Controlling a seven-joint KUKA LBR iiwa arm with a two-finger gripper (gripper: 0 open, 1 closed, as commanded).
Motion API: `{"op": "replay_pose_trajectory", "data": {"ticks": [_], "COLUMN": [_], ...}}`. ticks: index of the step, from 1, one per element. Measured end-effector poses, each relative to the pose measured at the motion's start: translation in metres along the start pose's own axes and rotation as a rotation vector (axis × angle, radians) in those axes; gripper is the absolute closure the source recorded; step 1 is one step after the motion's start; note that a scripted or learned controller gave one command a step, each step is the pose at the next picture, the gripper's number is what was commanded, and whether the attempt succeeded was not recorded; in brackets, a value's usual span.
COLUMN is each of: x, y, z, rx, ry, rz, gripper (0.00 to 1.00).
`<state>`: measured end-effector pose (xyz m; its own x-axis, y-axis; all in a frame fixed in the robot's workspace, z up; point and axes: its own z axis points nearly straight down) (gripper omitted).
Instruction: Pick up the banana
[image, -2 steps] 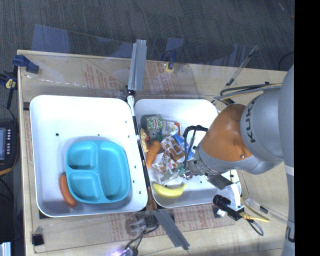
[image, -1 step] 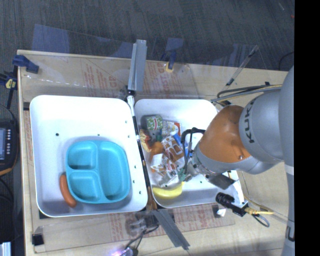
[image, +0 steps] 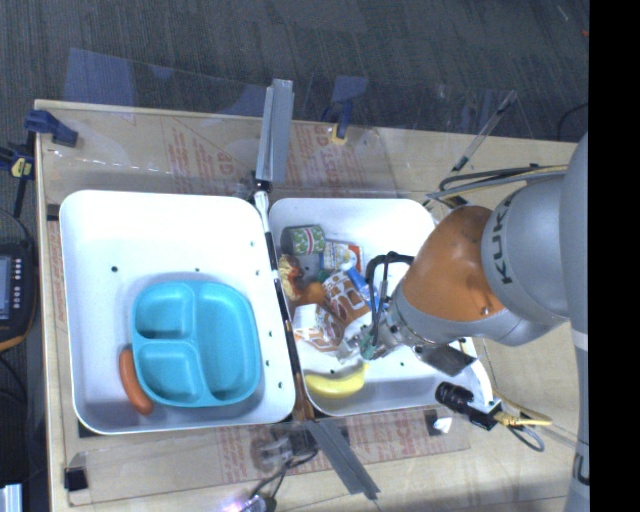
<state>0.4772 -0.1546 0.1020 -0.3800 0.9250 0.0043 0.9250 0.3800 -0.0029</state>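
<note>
The banana (image: 336, 382) lay in the right bin (image: 400, 214), close to its near wall and toward its near-left corner. Its long axis ran roughly left to right, with a slight curve whose ends turned up toward the far side. The gripper (image: 371, 345) hung just above and a little to the right of it, on the far side, so the fruit lay toward the near left from the pincer. The two looked very close, perhaps touching at the banana's right end, though the slanted view did not settle that. Whether the pincer was open or closed could not be told, since the wrist and the clutter around it hid that part.

Just beyond the gripper sat a heap of packets (image: 338, 300) and a can (image: 305, 240), crowding the far-left part of the same bin. The left bin (image: 90, 230) held a blue tray (image: 195, 342) and a sausage (image: 134, 381) beside it, well apart from the work.

Judging from this, the coming move seemed to call for a short shift toward the near wall, with the grip set across the banana's width.
</note>
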Motion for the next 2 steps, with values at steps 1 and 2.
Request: {"op": "replay_pose_trajectory", "data": {"ticks": [1,2], "x": [0.000,0.021], "y": [0.000,0.008], "z": [0.000,0.011], "rx": [0.000,-0.001], "ry": [0.000,-0.001], "rz": [-0.001,-0.032], "gripper": [0.00,0.00]}}
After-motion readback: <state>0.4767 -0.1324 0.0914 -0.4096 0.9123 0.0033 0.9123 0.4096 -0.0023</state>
